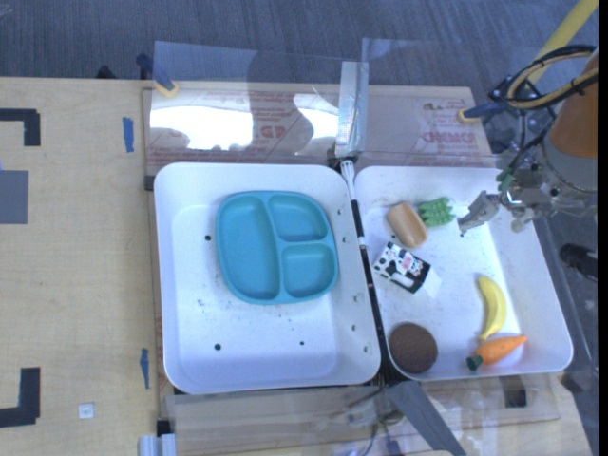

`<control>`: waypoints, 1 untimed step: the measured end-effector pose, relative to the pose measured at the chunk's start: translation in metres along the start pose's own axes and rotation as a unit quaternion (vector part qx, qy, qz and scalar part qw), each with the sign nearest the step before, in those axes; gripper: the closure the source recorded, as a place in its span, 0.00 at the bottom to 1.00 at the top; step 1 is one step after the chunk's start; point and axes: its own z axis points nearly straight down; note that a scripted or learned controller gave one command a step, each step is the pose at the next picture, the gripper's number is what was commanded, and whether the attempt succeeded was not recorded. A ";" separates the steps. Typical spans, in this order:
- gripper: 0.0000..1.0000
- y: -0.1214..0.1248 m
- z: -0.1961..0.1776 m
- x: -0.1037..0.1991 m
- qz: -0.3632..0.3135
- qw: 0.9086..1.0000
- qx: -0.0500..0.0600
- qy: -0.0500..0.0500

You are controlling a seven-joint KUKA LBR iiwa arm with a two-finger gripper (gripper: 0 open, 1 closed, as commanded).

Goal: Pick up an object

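Note:
My gripper [496, 218] hangs open over the upper right part of the right bin [551, 283], with nothing between its fingers. Its left fingertip [471, 220] is just right of a green toy [436, 211] and a tan bread roll [407, 223]. Below them lies a black-and-white patterned packet [402, 267]. A banana [491, 304] and an orange carrot [499, 350] lie at the bin's lower right, and a brown round piece [413, 347] sits at its lower left.
The left bin [180, 331] holds a blue divided plate [278, 246]. A raised divider [361, 255] separates the two bins. Clear plastic walls [351, 103] stand behind the bins. Yellow and black cables [546, 60] run above the wrist at the right.

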 end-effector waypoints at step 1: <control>0.00 -0.068 0.076 0.008 0.017 1.000 0.003 0.000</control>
